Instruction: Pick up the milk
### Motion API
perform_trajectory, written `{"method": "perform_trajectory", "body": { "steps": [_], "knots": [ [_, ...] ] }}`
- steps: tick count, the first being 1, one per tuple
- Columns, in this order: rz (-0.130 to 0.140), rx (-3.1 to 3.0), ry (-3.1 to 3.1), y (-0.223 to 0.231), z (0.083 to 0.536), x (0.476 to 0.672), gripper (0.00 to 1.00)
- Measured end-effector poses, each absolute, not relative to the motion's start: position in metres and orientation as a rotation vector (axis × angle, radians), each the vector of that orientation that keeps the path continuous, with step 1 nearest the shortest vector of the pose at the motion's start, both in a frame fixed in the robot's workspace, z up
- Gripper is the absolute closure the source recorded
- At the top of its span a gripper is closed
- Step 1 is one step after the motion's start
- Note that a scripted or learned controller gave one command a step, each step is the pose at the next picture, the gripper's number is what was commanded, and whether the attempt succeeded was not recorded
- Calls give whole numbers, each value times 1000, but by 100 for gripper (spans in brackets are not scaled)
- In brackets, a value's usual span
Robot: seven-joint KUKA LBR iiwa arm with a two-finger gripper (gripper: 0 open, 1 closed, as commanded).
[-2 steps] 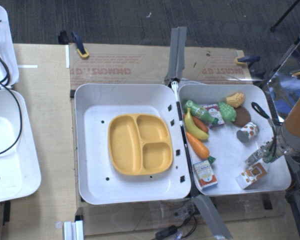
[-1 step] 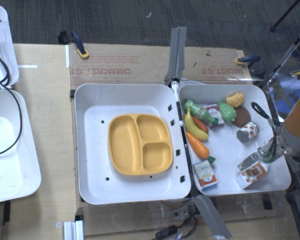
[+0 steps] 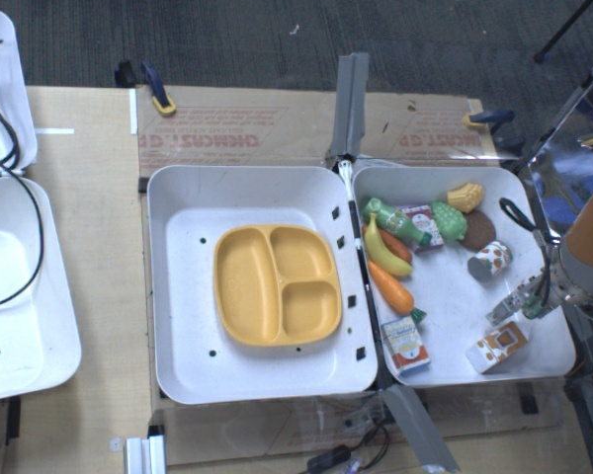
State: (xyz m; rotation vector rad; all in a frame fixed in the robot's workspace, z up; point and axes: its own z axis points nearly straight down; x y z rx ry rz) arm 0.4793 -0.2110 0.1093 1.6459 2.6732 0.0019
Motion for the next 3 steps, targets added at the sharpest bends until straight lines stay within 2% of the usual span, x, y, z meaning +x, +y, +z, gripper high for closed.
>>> {"method": "perform_trajectory", "body": {
  "steps": [1,2,3],
  "knots": [
    [2,1646,2673,-211,109,479,0],
    [2,1563,2723,-220,92,479,0],
    [2,1563,2723,-220,101,479,100]
  ]
}}
